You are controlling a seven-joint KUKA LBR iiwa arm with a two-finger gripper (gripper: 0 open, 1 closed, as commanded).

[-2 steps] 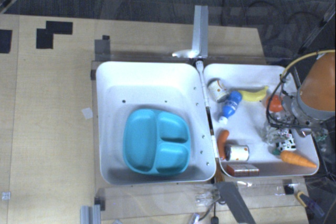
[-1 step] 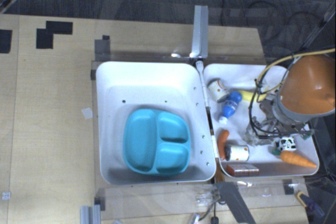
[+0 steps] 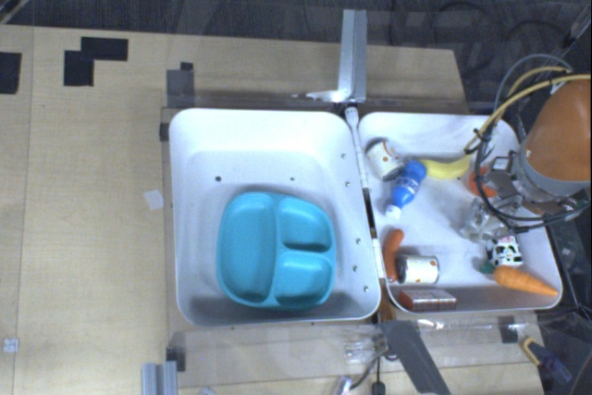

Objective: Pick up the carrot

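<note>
The carrot (image 3: 524, 280) is orange and tapered and lies flat in the near right corner of the right bin (image 3: 435, 136). Its green stem end faces left and its tip points right, toward the bin wall. My gripper (image 3: 485, 225) hangs low over the right side of that bin, just beyond the carrot's stem end and a little to its left. Cables and the wrist hide how it stands. Nothing of the carrot shows inside it.
The right bin also holds a white cup (image 3: 380, 156), a blue bottle (image 3: 405, 185), a yellow banana (image 3: 450, 167), a red-orange sausage-like piece (image 3: 393, 242), a small can (image 3: 419, 268) and a brown bar (image 3: 427, 298). A blue divided plate (image 3: 276, 248) lies in the left bin (image 3: 194, 162).
</note>
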